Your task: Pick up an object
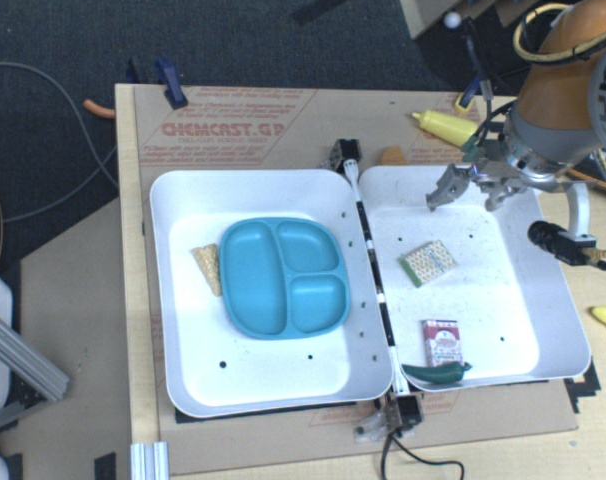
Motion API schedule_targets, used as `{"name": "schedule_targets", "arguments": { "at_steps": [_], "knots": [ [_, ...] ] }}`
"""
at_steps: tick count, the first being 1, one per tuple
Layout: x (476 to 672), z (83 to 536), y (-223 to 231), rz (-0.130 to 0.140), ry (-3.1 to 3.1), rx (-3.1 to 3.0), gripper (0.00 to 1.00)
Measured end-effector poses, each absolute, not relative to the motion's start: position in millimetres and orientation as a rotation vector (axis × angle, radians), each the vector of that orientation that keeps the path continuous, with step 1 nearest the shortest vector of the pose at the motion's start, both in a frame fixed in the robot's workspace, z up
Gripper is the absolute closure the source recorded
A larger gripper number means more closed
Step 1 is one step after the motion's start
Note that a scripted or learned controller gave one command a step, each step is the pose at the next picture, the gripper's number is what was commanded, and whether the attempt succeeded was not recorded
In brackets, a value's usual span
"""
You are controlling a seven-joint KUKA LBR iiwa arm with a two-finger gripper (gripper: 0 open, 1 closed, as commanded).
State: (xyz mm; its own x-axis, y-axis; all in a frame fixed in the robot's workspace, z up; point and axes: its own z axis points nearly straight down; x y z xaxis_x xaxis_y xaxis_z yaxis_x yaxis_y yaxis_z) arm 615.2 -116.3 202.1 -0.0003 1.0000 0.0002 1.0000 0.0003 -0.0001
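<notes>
From my feed I see dark blue-grey carpet (233, 28) around the bench (273, 128), a tan board with red print. A thin cable (58, 93) loops over the floor at left, and an aluminium rail (23, 353) lies at lower left.

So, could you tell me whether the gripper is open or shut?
Open: the gripper hangs over the right bin with its fingers spread apart, nothing between them.
</notes>
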Motion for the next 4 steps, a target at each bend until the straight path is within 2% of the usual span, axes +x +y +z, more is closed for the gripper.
{"name": "schedule_targets", "arguments": {
  "at_steps": [1,2,3,4],
  "knots": [
    [606.1,111,-105,0.002,-2.219,-2.220,0.00],
    [576.7,84,-93,0.002,-2.219,-2.221,0.00],
    [577.3,94,-93,-0.001,-2.219,-2.223,1.00],
    [569.4,185,-19,-0.002,-2.223,-2.220,1.00]
  ]
}}
